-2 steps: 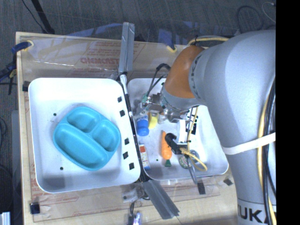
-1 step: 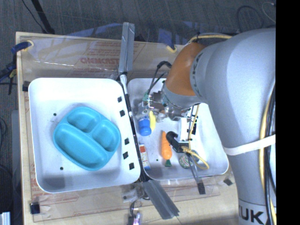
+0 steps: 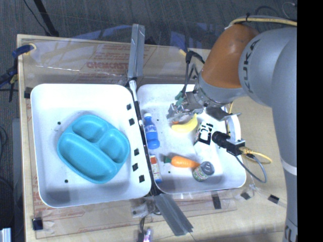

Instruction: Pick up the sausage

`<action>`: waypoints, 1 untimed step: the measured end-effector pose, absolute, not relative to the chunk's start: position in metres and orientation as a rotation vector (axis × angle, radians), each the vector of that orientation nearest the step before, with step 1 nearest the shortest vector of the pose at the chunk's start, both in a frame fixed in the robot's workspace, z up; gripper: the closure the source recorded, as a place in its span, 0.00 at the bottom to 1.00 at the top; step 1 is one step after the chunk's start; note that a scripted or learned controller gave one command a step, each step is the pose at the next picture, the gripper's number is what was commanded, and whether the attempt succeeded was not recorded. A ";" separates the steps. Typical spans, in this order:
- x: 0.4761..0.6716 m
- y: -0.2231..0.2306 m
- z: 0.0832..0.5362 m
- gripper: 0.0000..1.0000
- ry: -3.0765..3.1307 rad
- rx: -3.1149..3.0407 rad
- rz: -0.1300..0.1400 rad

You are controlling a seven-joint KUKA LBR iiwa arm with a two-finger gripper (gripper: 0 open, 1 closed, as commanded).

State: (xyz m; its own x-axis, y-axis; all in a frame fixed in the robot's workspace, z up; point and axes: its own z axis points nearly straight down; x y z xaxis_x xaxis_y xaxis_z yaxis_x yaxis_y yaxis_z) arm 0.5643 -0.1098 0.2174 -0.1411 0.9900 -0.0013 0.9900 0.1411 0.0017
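**Gripper low in the right bin, above a yellow item**

We see the arm [image 3: 262, 59] reaching in from 3 o'clock, its gripper [image 3: 180, 111] at about 11 o'clock in the right bin [image 3: 229, 181]. We cannot tell how its fingers stand. A yellow banana-like item [image 3: 184, 124] lies just beneath it. We find no object we can surely call the sausage; an orange carrot-shaped piece [image 3: 183, 161] lies at 6 o'clock, beside a small can [image 3: 203, 171]. A blue bottle [image 3: 150, 131] lies along the 9 o'clock wall. The left bin [image 3: 45, 185] holds a blue divided plate [image 3: 93, 146]
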 end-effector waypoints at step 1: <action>0.579 -0.154 0.151 1.00 2.552 1.840 -0.003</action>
State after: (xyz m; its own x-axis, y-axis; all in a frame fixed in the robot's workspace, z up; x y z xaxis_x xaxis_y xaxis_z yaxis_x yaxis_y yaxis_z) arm 0.5795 -0.1543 0.1512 -0.3157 0.9489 0.0022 0.9488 0.3157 -0.0042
